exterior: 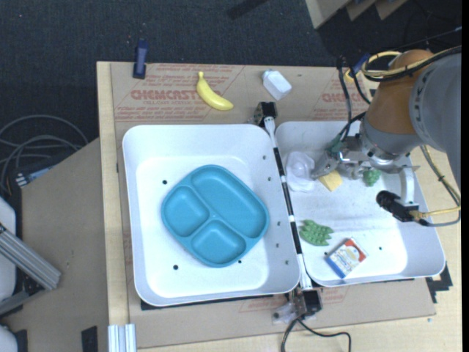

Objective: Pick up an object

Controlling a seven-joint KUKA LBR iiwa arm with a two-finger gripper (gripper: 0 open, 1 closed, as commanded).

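The gripper point(333, 169) hangs low in the right bin point(421, 259), its jaws beside a yellow block point(331, 181). Whether they are parted, I cannot tell.

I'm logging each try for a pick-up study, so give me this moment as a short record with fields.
left bin: holds a blue divided plate
right bin: green toy, small red and white packet, yellow block, clear cup
gripper: low over the right bin's far end, beside the yellow block
grasp: cannot tell
outside bins: banana, white box on the bench
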